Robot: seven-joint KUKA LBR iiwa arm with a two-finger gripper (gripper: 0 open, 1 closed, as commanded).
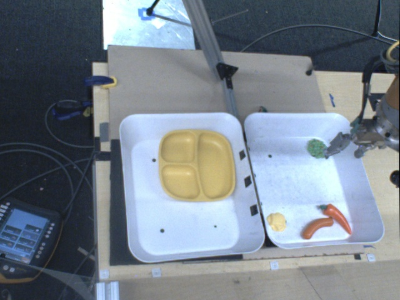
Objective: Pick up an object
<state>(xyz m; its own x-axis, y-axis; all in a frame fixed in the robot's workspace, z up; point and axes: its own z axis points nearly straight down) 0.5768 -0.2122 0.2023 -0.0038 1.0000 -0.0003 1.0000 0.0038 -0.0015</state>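
Observation:
In the right bin [294, 180], a small green broccoli-like piece [316, 147] lies near the far side. My gripper [348, 149] reaches in over the bin's right rim and hovers just right of the green piece. Its fingers are spread open, and the left fingertip [335, 146] is close beside the piece. Nothing sits between the fingers. At the bin's near side lie an orange sausage shape [317, 227], a red-orange carrot or pepper [338, 217] and a small yellow lump [276, 221].
The left bin [140, 230] holds a yellow three-section plate [197, 165]. A grey pole [206, 30] slants across the bench behind the bins. Cables and a handheld controller [22, 236] lie on the floor to the left.

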